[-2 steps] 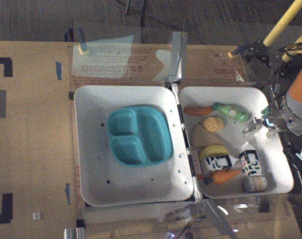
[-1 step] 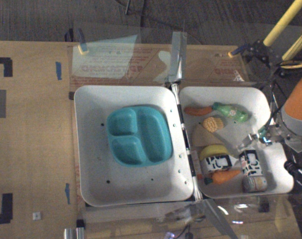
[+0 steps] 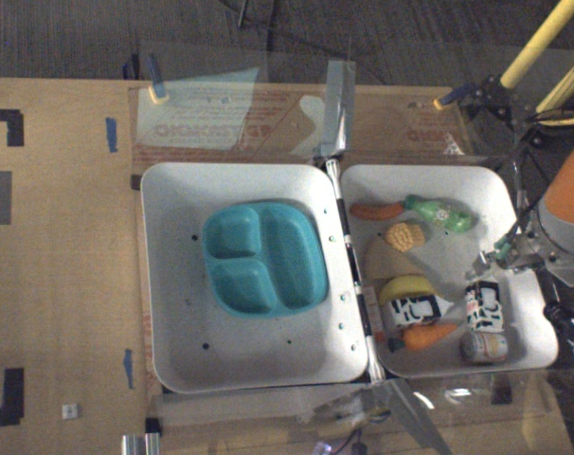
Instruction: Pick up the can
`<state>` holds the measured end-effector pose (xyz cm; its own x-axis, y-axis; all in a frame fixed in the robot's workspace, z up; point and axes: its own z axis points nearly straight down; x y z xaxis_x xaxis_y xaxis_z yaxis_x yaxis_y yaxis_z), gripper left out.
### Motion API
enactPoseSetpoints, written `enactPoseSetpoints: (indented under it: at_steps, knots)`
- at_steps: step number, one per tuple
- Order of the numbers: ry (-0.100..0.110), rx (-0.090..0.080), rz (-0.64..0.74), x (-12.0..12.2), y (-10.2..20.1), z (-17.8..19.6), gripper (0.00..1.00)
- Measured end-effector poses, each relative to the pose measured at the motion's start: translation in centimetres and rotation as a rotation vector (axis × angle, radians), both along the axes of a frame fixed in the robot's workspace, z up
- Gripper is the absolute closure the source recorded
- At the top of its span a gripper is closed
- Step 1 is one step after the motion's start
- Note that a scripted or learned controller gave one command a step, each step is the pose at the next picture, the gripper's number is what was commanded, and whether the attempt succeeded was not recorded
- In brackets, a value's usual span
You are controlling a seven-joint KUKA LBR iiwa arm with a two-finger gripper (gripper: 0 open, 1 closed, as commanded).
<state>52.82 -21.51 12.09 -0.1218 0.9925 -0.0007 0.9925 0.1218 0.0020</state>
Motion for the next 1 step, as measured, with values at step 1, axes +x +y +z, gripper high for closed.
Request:
enactPoseSetpoints:
  at_steps: [1]
  knots:
    - [-0.011,-0.005,-0.026,6.71,-0.93,-3.04,1.00]
